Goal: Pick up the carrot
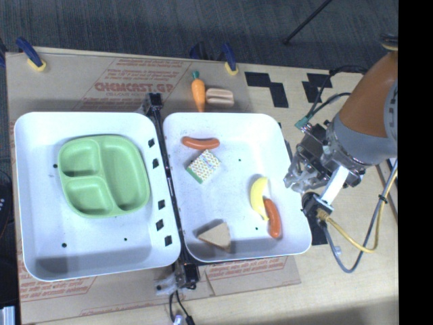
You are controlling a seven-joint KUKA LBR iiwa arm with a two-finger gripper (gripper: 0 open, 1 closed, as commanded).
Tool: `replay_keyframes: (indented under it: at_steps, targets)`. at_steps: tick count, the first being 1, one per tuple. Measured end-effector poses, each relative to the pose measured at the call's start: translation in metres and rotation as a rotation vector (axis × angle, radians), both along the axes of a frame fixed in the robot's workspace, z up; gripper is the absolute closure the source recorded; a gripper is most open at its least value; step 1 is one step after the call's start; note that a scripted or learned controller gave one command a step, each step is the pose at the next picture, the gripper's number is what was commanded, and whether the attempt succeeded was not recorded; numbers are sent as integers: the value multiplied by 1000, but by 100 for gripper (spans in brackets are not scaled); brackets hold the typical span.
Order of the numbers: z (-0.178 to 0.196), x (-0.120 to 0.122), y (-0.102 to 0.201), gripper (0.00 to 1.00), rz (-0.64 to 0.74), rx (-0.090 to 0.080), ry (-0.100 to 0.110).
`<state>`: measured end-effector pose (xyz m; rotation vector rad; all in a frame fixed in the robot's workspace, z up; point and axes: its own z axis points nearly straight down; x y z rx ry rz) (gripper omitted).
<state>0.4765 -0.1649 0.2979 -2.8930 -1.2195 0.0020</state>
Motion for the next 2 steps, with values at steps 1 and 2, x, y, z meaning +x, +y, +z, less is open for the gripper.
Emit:
replay_keyframes:
  at_steps: [1,2]
  targets:
    - [-64,-1,129,100,58,2,4]
    - [31,12,122,100,457,0,0]
